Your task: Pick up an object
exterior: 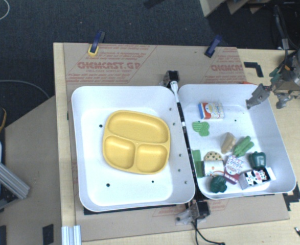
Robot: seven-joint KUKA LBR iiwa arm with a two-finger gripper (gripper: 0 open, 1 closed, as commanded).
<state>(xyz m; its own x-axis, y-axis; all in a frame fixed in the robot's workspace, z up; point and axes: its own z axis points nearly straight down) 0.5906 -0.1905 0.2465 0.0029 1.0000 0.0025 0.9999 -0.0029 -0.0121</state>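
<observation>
The pincer point(270, 97) hangs at the far right rim of the right bin point(281, 142), its two grey fingers spread apart with nothing between them. It sits high, clear of everything below.

Just left of it, in the far part of that bin, lies a small white carton point(211, 110) with red and blue print, and nearer than that a green leafy toy point(201, 128). Further toward the near edge the things crowd together: a tan piece point(227, 141), a green pod point(243, 146), a dark green block point(257, 160) and a black-and-white card point(256, 177). The left bin point(88, 137) holds a yellow divided plate point(136, 142).

I judge this the approach step, no object chosen by contact yet. The next move calls for carrying the pincer left and lowering it; the carton stands apart from its neighbours, so it looks the easiest target.
</observation>
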